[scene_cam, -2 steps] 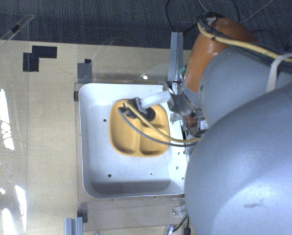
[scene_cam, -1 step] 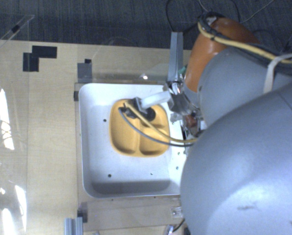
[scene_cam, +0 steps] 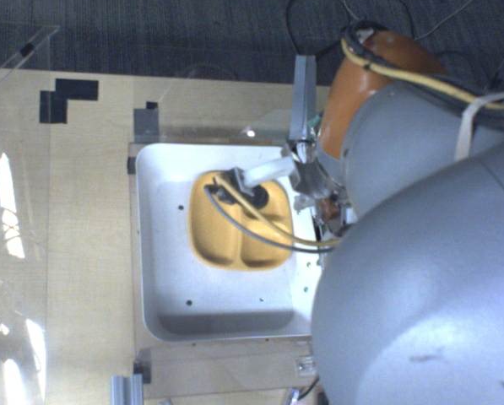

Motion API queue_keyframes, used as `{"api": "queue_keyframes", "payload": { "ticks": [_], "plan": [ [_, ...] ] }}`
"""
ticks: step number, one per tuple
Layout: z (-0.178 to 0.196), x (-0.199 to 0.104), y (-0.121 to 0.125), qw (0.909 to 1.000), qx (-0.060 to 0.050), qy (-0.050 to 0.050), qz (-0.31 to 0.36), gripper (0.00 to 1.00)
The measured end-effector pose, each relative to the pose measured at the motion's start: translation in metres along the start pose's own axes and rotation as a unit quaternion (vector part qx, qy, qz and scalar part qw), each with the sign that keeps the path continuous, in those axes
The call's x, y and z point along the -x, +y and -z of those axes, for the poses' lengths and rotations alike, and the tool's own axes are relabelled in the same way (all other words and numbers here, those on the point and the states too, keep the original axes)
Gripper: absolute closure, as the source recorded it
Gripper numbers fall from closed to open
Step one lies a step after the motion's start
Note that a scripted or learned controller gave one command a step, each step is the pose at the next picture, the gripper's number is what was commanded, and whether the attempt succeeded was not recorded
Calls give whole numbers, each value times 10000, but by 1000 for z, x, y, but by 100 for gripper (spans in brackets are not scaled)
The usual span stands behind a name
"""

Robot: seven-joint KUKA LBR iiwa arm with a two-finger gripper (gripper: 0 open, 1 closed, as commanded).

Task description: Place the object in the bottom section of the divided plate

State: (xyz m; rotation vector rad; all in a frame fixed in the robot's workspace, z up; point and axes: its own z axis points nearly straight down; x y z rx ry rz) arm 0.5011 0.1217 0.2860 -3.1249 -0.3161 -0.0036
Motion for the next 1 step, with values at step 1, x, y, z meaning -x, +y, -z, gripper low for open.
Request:
{"api": "queue_keyframes", "payload": {
  "ticks": [1],
  "plan": [
    [55, 2, -58, 9998, 3, 13, 189, 0]
  ]
}}
